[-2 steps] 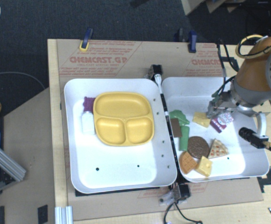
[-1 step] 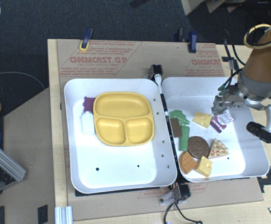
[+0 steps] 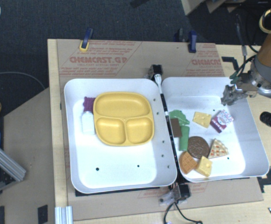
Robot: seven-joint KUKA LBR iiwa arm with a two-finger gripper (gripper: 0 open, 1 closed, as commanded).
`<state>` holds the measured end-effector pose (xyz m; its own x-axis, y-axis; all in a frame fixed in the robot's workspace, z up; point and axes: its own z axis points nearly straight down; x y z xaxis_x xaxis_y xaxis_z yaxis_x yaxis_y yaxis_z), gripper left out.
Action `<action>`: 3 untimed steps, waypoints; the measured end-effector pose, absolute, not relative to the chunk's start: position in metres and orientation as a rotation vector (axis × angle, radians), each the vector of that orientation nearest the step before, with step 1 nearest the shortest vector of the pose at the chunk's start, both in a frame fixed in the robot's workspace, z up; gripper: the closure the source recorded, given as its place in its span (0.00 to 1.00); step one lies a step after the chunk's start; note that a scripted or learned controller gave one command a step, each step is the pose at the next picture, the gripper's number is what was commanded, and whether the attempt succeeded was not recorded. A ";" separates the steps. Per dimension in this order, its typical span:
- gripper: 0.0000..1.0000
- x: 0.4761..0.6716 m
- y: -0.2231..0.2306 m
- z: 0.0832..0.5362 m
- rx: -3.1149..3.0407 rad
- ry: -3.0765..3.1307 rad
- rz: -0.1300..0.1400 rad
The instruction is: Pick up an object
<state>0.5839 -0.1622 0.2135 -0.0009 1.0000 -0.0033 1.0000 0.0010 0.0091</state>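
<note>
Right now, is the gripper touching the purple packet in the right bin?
Apart. The camera view shows the gripper above and right of the purple packet, with bare white floor of the right bin between them.

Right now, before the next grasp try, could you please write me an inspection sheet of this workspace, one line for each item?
Surface: cardboard-covered bench carrying the left bin and the right bin.
Job's things: in the right bin, a purple packet, cheese wedge, green piece, brown cookie, pizza slice, waffle.
Clutter: yellow divided tray in the left bin, with a purple and white item beside it.
Grippers: gripper above the right bin's far side, nothing seen between its fingers.
Cables: wires at the bench's near edge; a thin cable on the floor.
Surroundings: dark carpet, two clamps.
</note>
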 end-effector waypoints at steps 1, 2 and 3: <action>1.00 0.585 -0.162 0.226 2.217 2.220 0.003; 1.00 0.599 -0.111 0.215 2.216 2.229 0.001; 1.00 0.614 -0.050 0.225 2.212 2.228 0.006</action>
<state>0.6144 -0.0497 0.2254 -0.0073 1.0000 0.0011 1.0000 0.0073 0.0045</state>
